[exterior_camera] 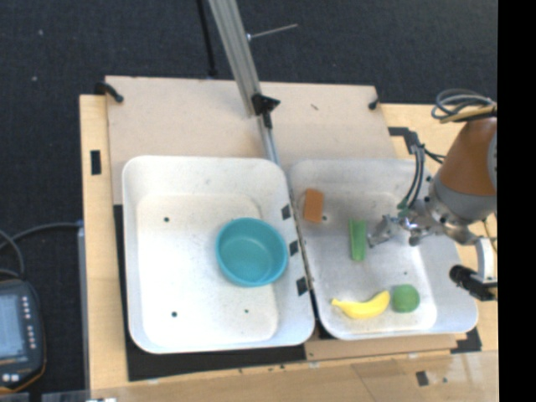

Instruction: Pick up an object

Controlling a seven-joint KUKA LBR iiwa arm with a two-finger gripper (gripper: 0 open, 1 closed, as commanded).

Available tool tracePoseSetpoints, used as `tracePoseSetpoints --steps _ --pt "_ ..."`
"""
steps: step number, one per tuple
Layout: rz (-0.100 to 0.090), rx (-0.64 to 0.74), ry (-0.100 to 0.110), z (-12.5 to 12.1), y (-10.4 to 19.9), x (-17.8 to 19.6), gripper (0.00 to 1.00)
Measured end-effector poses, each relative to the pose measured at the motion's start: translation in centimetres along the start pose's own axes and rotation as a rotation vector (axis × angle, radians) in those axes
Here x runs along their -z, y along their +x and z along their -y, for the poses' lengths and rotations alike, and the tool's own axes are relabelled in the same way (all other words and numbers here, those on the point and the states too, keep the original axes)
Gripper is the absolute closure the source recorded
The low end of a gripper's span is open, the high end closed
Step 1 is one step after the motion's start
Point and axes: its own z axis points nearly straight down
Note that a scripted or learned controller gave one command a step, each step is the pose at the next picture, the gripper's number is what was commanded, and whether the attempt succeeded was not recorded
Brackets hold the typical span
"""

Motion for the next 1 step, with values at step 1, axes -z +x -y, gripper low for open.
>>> tracePoseSetpoints --steps 1 --pt "0.002 -0.001 -0.008 -0.17 -0.14 1.42 1.0"
